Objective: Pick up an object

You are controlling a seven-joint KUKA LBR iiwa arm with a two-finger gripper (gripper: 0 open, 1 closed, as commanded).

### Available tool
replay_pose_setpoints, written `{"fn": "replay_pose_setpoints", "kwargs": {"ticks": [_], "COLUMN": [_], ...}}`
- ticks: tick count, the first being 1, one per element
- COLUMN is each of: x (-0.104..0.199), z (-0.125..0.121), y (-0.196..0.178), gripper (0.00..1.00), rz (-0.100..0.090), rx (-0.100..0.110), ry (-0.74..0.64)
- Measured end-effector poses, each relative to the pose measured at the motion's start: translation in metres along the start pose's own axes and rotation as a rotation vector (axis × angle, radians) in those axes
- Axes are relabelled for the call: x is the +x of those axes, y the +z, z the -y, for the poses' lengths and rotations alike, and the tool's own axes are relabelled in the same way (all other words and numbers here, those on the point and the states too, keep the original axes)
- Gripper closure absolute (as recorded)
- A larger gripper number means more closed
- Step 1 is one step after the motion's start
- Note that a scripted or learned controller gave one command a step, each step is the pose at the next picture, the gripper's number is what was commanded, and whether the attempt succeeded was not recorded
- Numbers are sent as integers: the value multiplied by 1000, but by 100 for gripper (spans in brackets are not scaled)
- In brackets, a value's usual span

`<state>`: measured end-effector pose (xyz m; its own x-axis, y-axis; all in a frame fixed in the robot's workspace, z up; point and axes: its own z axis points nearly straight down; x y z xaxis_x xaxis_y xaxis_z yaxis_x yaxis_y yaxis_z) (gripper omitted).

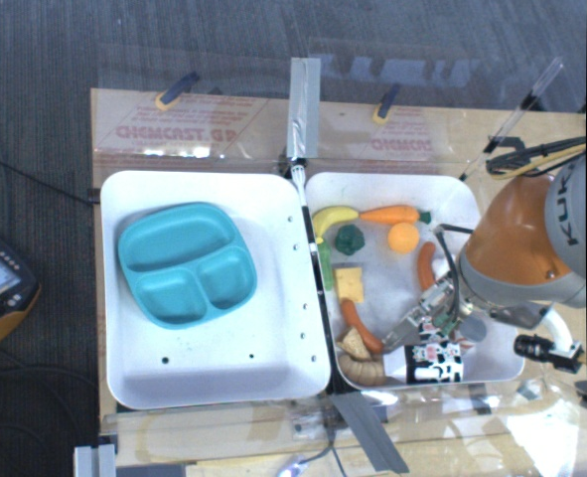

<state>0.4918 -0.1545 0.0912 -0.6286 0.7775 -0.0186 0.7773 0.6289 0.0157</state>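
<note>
Camera view: fixed look down at a slant on a bench (223,127) bearing two white bins side by side.
Left bin (144,366): holds a blue divided plate (186,263) with three compartments, lying flat toward the upper left of the bin floor.
Right bin (472,207): holds the loose items and the arm's working end.
Arm (516,241): grey with an orange band, entering from the right and bending down over the right half of the right bin.
Gripper (430,318): low in the bin near its lower middle, pointing toward the lower left; whether it is spread or pressed together cannot be told, and nothing is seen held.
Patterned card (434,361): black and white, just below the gripper at the bin's front wall.
Banana (333,219): upper left corner of the right bin, well apart from the gripper.
Green piece (349,238): just below the banana.
Carrot (390,215): along the top, right of the banana.
Orange ball (403,238): just under the carrot.
Cheese block (350,284): yellow, mid left, left of the gripper.
Sausage, upright (427,264): just above the gripper.
Sausage, slanted (361,326): near the gripper's left.
Brown lumps (361,358): lower left corner, near the slanted sausage's end.
</note>
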Motion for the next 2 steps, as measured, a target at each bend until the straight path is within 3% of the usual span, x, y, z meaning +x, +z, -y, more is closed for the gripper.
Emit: {"fn": "replay_pose_setpoints", "kwargs": {"ticks": [2], "x": [11], "z": [-6], "y": [0], "gripper": [0], "rz": [2], "rx": [6], "ry": [-42]}}
